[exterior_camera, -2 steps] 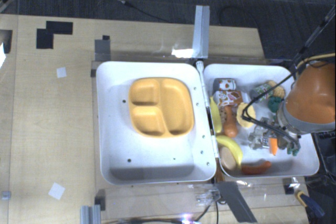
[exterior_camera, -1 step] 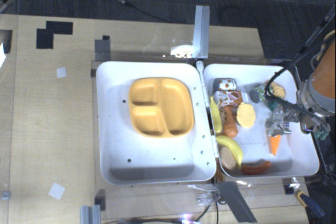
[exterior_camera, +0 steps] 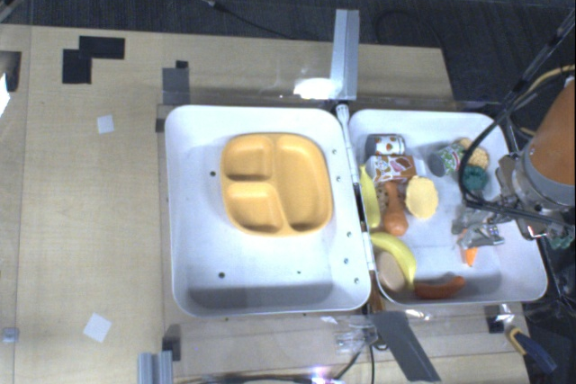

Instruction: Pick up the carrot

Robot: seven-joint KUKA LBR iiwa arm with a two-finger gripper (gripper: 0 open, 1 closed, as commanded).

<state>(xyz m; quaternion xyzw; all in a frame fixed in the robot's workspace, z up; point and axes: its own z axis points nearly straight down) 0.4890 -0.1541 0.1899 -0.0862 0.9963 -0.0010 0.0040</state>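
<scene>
A wooden worktop [exterior_camera: 81, 220] carries two shallow white bins side by side, seen from above at a slant. The left bin [exterior_camera: 193, 274] holds a yellow tray [exterior_camera: 274, 183] with three compartments, sitting near its middle. The right bin [exterior_camera: 522, 279] is the landmark here. Along its left wall lies a banana [exterior_camera: 399, 253], with a brown sausage-shaped piece [exterior_camera: 395, 209] and a round pale-yellow slice [exterior_camera: 421, 198] just beside it. A small printed packet [exterior_camera: 390, 159] lies toward the bin's far left corner, and a grey-green item [exterior_camera: 447, 161] sits near the far wall. A red sausage [exterior_camera: 438, 286] lies along the near wall.

The grey arm [exterior_camera: 549, 171] reaches in over the bin's right side. Its claw [exterior_camera: 479, 234] hangs low over the right half of the bin floor; whether it is wide or narrow cannot be told. The carrot [exterior_camera: 469, 256], a small orange piece, lies on the bin floor directly beneath the claw's tip, touching or nearly touching it, toward the near right part of the bin.
</scene>
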